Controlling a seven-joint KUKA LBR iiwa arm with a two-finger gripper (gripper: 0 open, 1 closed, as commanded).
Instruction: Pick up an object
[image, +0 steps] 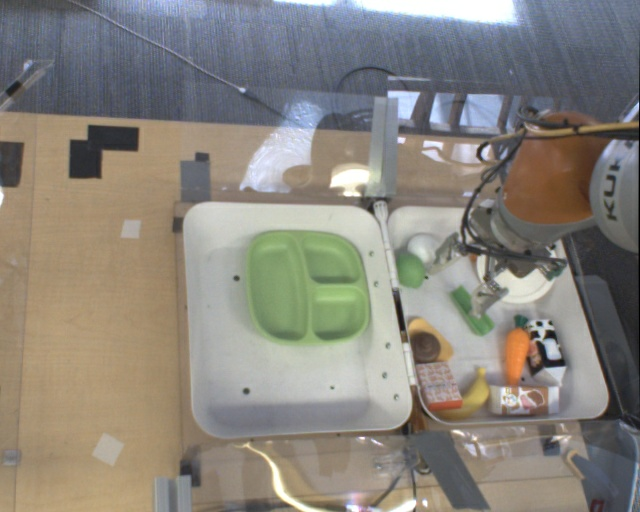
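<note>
- Two shallow white bins sit side by side on a wooden bench, seen from above at a slant.
- The left bin (215, 390) holds a green divided plate (306, 286), lying flat near its middle.
- The right bin (590, 385) holds small toys: a green ball (410, 269) by its left wall, a green stick (470, 310), a carrot (515, 352), a banana (478, 390) and a small carton (525, 400) (along the near edge).
- The grey arm reaches in from the right; its gripper (468, 268) hangs over the right bin with fingers spread apart, gripping nothing, just above the green stick.
</note>
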